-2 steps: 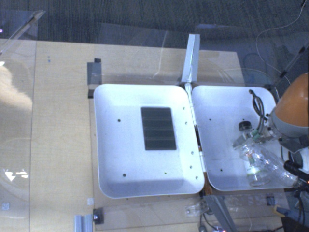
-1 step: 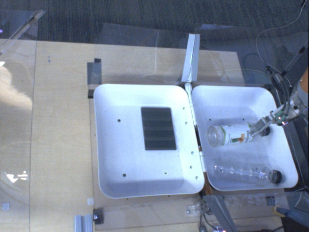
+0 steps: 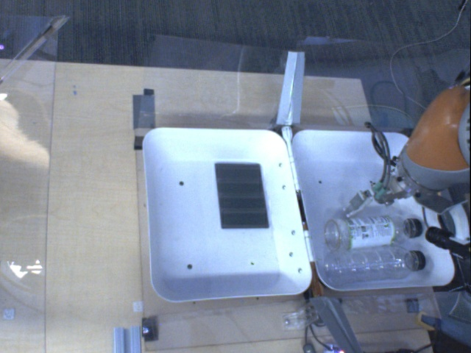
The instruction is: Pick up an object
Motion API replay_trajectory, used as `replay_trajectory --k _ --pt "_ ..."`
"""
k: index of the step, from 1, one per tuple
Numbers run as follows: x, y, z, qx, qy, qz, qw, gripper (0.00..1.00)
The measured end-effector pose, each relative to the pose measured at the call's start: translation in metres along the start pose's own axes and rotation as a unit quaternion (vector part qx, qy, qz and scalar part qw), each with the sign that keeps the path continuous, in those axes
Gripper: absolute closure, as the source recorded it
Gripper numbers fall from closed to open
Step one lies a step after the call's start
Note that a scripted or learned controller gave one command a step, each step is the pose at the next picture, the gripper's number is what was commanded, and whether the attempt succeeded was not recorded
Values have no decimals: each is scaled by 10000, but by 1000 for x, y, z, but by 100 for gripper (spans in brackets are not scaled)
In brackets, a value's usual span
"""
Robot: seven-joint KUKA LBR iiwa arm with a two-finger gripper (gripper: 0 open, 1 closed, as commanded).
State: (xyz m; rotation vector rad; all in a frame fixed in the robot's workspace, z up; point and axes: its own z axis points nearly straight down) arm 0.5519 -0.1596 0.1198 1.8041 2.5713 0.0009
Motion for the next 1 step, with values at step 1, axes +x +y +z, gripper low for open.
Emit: replay_trajectory --k 1 --pt "28 1 1 -5 2 491 9988 0"
